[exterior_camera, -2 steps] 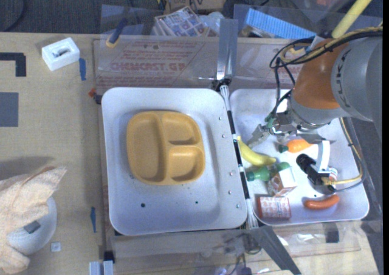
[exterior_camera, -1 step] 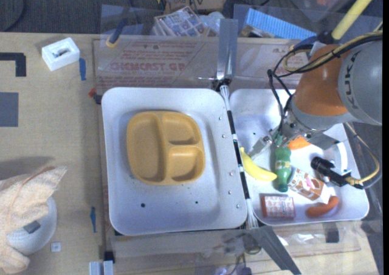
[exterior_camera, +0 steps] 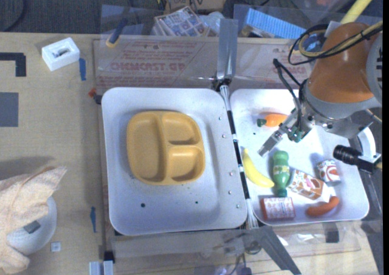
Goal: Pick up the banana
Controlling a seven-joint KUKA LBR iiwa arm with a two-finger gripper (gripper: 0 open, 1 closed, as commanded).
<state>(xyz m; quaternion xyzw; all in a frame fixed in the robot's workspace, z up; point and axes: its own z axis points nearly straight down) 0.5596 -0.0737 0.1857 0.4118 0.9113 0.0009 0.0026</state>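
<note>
1. Over the right bin [exterior_camera: 363, 205], the grey arm reaches in from the right edge of the camera view, its orange band [exterior_camera: 341, 64] high above the bin's far right corner, and the wrist slants down and to the left.
2. Its gripper [exterior_camera: 272, 144] hangs just past the middle of that bin, pointing toward the divider between the bins; the fingers [exterior_camera: 268, 146] look close together with nothing between them.
3. Below the gripper and apart from it, the banana [exterior_camera: 255, 172] lies against the right bin's left wall, curving from near the divider toward the bin's near side.
4. Just beside the banana on its right stands a green bottle [exterior_camera: 280, 169], touching or nearly touching it.
5. A carrot [exterior_camera: 273, 120] lies at the far side of the bin, close behind the gripper.
6. Along the near wall sit a red can [exterior_camera: 278, 208], a printed packet [exterior_camera: 309, 185], a sausage [exterior_camera: 322, 207] and a small red-and-white tub [exterior_camera: 329, 171].
7. On the left, the other bin [exterior_camera: 115, 164] holds a yellow divided tray [exterior_camera: 165, 146] near its middle, with bare white floor around it on all sides.
</note>
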